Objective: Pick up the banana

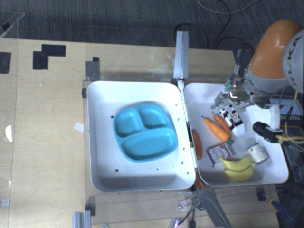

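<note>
banana (239, 168) lying flat near the front edge of the right bin (280, 172), long axis left to right, ends curving up, gripper (231, 100) above the bin's rear, fingers' state unclear, carrot (216, 128) between, wooden surface (42, 127), dark carpet behind

The grey arm (280, 65) enters from three o'clock, its orange band (274, 49) bulging at about two o'clock in the camera view. The wrist angles down toward eight o'clock, ending in the gripper (227, 103), which hangs low and is too cluttered to read clearly.
</note>
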Motion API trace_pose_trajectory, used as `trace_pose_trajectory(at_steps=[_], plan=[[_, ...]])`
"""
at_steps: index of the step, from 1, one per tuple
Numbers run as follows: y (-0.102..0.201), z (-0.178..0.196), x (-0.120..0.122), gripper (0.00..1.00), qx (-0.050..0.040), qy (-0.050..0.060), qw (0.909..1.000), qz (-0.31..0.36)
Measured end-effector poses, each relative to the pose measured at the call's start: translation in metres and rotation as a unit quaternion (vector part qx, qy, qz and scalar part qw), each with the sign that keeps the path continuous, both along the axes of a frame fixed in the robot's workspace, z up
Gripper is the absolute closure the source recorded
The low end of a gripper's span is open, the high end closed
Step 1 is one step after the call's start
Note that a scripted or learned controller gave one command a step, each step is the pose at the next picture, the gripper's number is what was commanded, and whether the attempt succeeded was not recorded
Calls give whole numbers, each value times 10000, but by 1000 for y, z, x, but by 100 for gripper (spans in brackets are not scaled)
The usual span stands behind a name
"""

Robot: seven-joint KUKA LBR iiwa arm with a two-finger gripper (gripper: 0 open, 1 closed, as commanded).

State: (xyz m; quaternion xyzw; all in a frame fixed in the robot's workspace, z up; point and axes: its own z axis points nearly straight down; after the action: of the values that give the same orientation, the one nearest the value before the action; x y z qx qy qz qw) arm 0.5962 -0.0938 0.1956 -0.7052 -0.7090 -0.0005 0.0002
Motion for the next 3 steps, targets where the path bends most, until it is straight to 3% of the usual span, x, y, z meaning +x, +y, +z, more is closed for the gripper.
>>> trace_pose_trajectory(at_steps=[1, 2, 3], plan=[[2, -90, -61, 0, -1, 1, 9952, 983], [-69, -69, -109, 0, -6, -11, 9900, 1414], [-5, -70, -109, 0, 1, -2, 9689, 2476]])
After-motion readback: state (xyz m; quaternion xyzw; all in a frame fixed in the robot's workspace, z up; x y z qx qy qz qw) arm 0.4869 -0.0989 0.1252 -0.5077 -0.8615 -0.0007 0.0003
